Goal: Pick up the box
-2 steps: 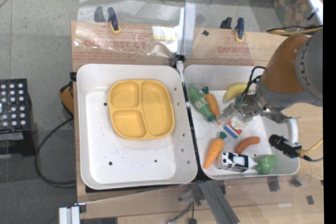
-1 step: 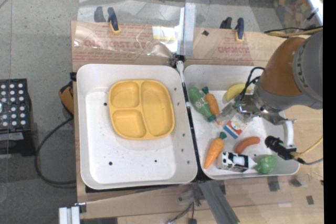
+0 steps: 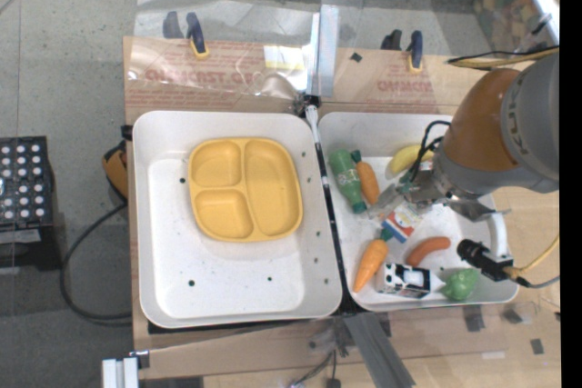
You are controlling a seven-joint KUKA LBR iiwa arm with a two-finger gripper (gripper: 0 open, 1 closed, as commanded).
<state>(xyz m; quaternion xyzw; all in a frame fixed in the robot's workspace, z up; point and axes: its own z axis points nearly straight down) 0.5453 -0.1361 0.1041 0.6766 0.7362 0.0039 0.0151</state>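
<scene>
Lying just below the fingers [image 3: 406, 195], the box [image 3: 396, 227]; their grip state unclear.

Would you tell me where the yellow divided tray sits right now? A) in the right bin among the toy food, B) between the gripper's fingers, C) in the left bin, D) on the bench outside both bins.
C: the yellow tray lies flat in the left bin, apart from the carrots and other toy food in the right bin.
</scene>
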